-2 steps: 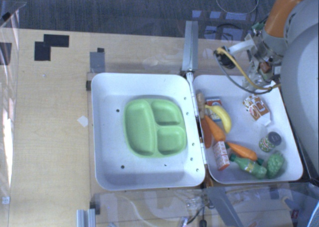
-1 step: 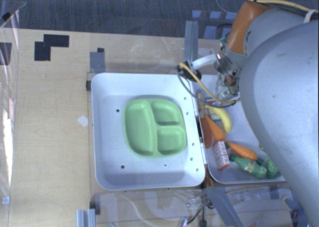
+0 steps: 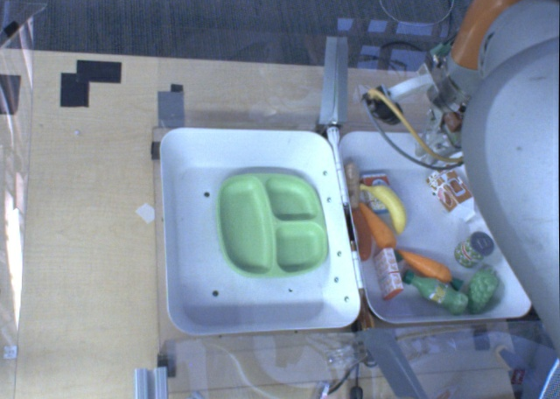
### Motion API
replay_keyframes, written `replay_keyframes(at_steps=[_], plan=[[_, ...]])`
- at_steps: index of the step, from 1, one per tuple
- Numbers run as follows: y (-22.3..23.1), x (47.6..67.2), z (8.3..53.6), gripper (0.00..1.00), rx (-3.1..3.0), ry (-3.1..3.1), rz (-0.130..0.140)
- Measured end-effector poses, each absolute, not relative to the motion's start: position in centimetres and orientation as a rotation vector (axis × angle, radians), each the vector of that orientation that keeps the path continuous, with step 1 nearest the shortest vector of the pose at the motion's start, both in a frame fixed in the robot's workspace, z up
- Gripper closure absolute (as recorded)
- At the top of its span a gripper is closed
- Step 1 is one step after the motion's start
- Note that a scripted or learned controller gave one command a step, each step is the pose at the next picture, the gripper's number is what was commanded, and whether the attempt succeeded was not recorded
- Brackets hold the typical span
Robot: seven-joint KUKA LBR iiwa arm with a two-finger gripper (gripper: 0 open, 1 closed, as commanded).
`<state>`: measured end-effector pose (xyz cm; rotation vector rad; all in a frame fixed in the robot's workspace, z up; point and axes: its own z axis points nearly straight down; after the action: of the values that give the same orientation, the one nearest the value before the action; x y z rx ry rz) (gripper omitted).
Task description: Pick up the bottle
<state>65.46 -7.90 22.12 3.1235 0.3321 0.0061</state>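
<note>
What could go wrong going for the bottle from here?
1. The green bottle lies flat, touching the carrot and the broccoli, so the fingers may catch a neighbour instead.
2. It sits close to the right bin's near wall, which may crowd the approach.
3. The red-labelled bottle nearby could be mistaken for it.

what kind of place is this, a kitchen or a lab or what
Most likely a robotics lab or test cell, not a kitchen: two white bins fixed to a wooden bench, toy food and a green divided tray in them, and loose cables by the grey arm.
</note>
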Motion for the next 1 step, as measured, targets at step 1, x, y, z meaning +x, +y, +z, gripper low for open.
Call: replay_keyframes(at_steps=[1], plan=[[-8.45,63.06,19.69,1.00,3.124,0.330,0.001]])
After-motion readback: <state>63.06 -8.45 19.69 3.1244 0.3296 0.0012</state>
